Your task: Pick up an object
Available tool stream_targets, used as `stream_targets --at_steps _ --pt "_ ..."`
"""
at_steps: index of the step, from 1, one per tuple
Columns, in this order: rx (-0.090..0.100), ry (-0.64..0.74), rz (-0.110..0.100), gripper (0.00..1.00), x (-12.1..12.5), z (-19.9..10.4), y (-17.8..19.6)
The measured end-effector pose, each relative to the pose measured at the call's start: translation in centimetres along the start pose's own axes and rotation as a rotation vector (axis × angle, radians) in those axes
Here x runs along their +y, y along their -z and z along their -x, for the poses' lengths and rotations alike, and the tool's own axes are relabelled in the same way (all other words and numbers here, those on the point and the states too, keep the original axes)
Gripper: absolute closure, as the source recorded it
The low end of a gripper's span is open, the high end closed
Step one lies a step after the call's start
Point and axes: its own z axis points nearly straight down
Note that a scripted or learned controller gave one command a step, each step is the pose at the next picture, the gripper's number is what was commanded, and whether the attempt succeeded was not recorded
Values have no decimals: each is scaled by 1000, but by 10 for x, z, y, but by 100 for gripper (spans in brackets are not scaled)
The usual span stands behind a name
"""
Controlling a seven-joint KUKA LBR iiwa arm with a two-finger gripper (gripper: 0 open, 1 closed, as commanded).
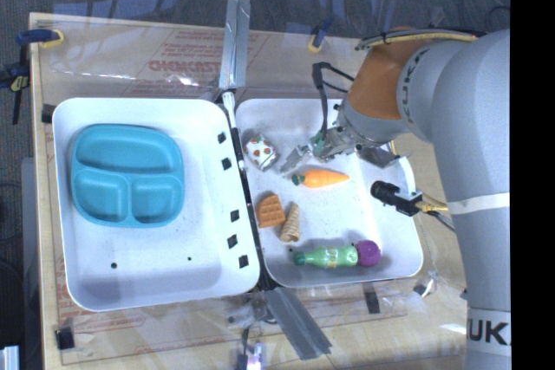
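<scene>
Grey arm (460, 117) reaches in from the right, over the right bin (395, 260). Gripper (305, 155) sits low in the upper middle of that bin, just above the carrot (323, 178) and just right of the die (260, 152). Whether it is spread or closed cannot be told from this view, and nothing is visibly held in it.

Progress, as judged: no object has been lifted. All items lie on the bin floor. The gripper is at working height near two candidates, so the approach looks largely made; the grasp and the lift remain.

Right bin contents:
- die, white with coloured spots, upper left, near the divider.
- carrot, orange with a green tip, lying crosswise in the centre.
- waffle (270, 210), orange-brown, left of centre.
- cone (290, 223), tan, just beside the waffle on its right.
- bottle (326, 256), green, lying along the near wall.
- purple ball (368, 252), touching the bottle's right end.

Left bin (87, 282) contents:
- blue tray (127, 174), three compartments, upper left, nothing seen in them.

Nearest target: carrot or die; which one is intended cannot be determined.
</scene>
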Motion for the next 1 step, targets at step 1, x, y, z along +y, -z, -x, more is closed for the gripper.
stream_targets --at_steps 1 --pt "1 -70 0 0 -38 5 -3"
